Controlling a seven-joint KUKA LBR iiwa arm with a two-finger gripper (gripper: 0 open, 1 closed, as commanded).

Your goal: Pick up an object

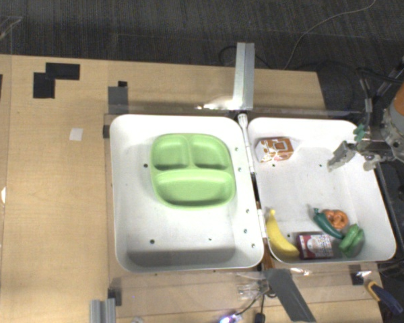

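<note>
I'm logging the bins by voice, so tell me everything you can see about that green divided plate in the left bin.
The green divided plate is a pale lime green, rounded rectangle that looks like matte plastic. It has three compartments: two smaller ones along the far side and one wide one along the near side. It lies flat, right side up, roughly centred in the left white bin, slightly toward its far end. It rests only on the bin floor.

A robotics lab, by the look of it; a wooden tabletop (pixel 47 180) bears two white bins (pixel 131 247) clamped by metal brackets (pixel 245 73); dark carpet (pixel 155 12) and loose cable (pixel 330 22) lie behind.
</note>
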